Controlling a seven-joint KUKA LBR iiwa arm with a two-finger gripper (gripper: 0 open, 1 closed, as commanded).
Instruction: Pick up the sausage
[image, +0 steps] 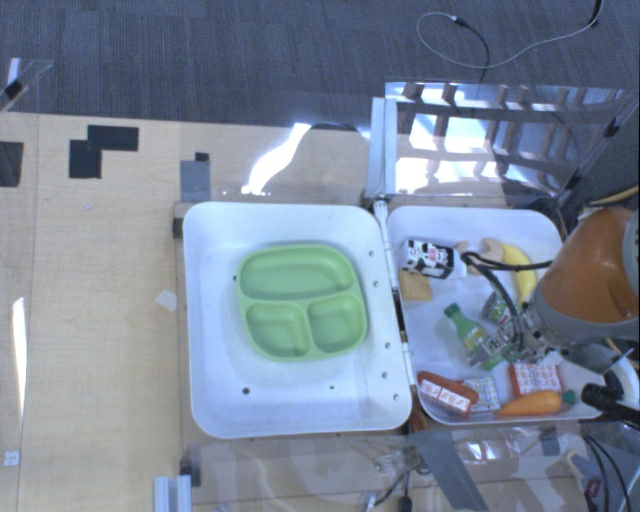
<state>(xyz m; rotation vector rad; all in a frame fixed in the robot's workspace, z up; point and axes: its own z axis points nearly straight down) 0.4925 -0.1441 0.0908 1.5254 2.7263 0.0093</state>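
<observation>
The sausage (446, 393) is a red-brown link with a pale label, lying at the front left of the right bin (432, 330). My gripper (506, 341) hangs low over the middle of that bin, to the right of and behind the sausage, right beside a small green bottle (464, 331). The grey arm with its orange band (592, 280) reaches in from the right and hides the bin's right side. Nothing shows as held.
The left bin (215, 330) holds a green divided plate (300, 302). Around the gripper lie a carrot (531, 404), a red-and-white packet (535, 377), a banana (513, 258), a black-and-white carton (430, 258) and a tan cracker (416, 288).
</observation>
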